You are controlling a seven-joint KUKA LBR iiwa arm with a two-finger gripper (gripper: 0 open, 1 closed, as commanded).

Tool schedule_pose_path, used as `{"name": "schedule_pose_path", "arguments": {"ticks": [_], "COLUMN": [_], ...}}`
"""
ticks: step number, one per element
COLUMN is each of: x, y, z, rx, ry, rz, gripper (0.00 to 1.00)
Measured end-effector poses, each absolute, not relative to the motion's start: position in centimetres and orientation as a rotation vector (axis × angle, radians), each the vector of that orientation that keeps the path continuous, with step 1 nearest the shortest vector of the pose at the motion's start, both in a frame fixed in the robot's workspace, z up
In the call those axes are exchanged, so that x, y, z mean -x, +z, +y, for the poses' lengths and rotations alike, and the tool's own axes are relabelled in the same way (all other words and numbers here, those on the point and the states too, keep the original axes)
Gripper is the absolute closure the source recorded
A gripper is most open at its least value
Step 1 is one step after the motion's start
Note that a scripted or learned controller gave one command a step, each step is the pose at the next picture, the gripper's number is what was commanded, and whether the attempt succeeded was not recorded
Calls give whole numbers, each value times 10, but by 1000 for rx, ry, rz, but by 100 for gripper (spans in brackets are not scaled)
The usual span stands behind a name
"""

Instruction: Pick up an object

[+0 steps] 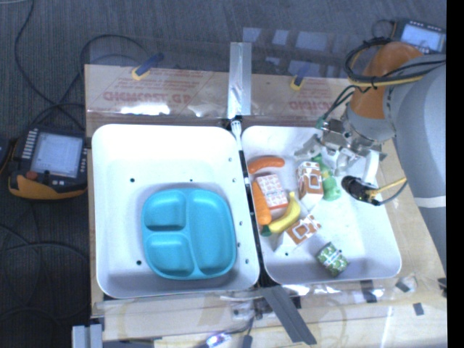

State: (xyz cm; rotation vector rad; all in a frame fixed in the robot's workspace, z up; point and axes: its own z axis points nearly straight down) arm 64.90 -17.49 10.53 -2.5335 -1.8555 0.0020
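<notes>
While my claw [335, 153] hangs over the crowded right bin [377, 256], I cannot tell its opening. It may nudge the small carton [311, 179] into the green toy [331, 188].

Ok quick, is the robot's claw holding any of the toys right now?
Claw: cannot be told. It hangs over the far right part of the right-hand shallow white bin, by the small white-and-orange carton, with no toy visibly between its tips.
</notes>
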Motion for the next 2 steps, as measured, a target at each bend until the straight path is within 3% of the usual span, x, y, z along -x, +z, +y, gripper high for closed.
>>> {"name": "schedule_pose_path", "arguments": {"ticks": [1, 2], "x": [-649, -669], "y": [113, 201], "z": [-174, -158], "rx": [2531, 2491], "ry": [7, 3], "rz": [-1857, -1914], "gripper": [100, 100]}}
